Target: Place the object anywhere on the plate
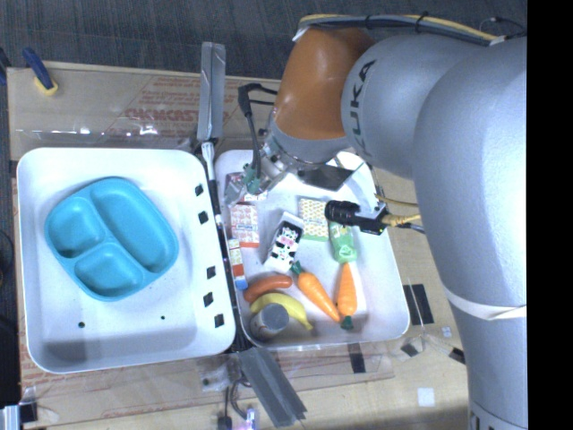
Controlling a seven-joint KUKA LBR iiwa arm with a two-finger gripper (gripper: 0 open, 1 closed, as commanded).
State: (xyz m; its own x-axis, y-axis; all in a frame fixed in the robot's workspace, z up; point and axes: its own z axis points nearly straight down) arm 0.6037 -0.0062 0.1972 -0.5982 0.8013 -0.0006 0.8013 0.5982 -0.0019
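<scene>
- Blue three-compartment plate (110, 236): set in the left bin (54, 330), nothing lying on it.
- Right bin (394, 316): two toy carrots (318, 296), a banana (285, 310), a sausage (268, 284), a green bottle (341, 243) and a black-and-white patterned box (286, 241) are held there.
- Gripper (255, 183): lowered over the right bin's far left corner, beside small packets (242, 222); whether it is open or closed cannot be told.

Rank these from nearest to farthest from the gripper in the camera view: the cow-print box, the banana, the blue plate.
Measured from the gripper, at the right bin's upper left corner:
1. Cow-print box, just below it, mid-bin.
2. Banana, at that bin's bottom edge.
3. Blue plate, in the left bin.
</scene>
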